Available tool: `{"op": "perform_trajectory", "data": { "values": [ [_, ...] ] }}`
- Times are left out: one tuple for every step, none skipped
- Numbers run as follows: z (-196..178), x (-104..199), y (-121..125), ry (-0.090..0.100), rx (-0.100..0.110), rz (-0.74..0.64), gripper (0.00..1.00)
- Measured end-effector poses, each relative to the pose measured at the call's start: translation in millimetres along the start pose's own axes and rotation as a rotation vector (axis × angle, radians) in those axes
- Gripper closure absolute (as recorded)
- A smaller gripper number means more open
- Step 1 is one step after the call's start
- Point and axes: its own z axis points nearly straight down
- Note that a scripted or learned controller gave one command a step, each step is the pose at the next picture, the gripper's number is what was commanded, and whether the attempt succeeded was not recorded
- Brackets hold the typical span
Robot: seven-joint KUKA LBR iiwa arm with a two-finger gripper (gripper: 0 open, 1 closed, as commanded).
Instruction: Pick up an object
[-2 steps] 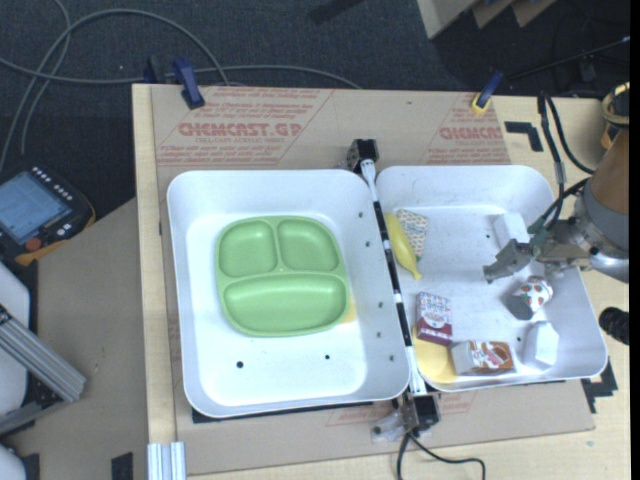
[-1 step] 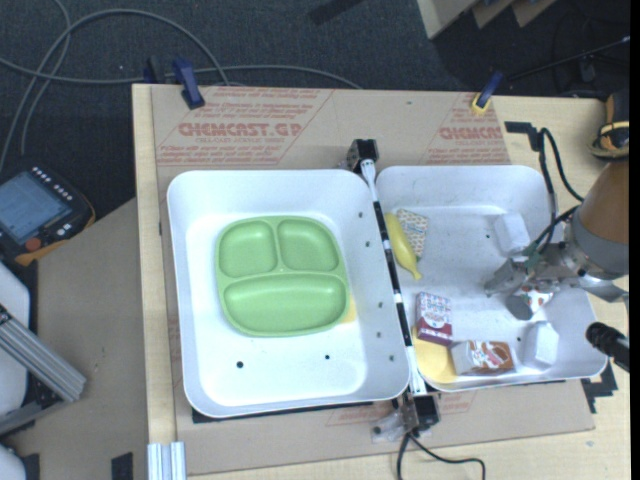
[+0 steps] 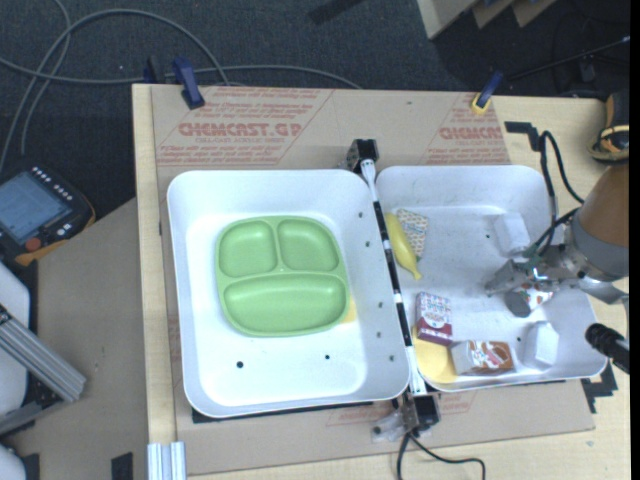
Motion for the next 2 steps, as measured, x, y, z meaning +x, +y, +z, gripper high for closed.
{"op": "perform_trajectory", "data": {
  "values": [
    [2,-8,8,-0.004,-0.006,0.001,0.0],
    [-9,-8,10,-0.004,-0.011,0.001,1.0]
  ]
}}
